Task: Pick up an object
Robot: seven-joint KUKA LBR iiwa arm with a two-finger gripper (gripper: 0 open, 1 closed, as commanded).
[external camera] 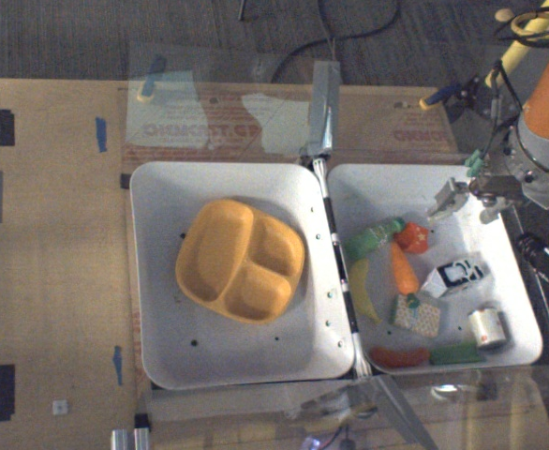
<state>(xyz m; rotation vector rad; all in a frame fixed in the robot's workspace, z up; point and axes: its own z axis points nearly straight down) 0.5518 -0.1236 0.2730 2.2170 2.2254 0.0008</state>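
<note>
On the desk [50, 279], the left bin [162, 345] holds a divided tray [241, 261], and the right bin [368, 190] holds small toys.

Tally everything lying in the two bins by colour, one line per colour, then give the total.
Yellow or orange-yellow: 2, the divided plate and the banana
Orange: 1, the carrot
Red: 2, the tomato and the chili
Green: 2, the bottle and the block
White, silver or pale: 3, the box, the can, the patterned pad
Total: 10

tool [468, 202] open over right bin [527, 345] – toys below – orange tray [241, 260] in left bin [162, 345].
</note>
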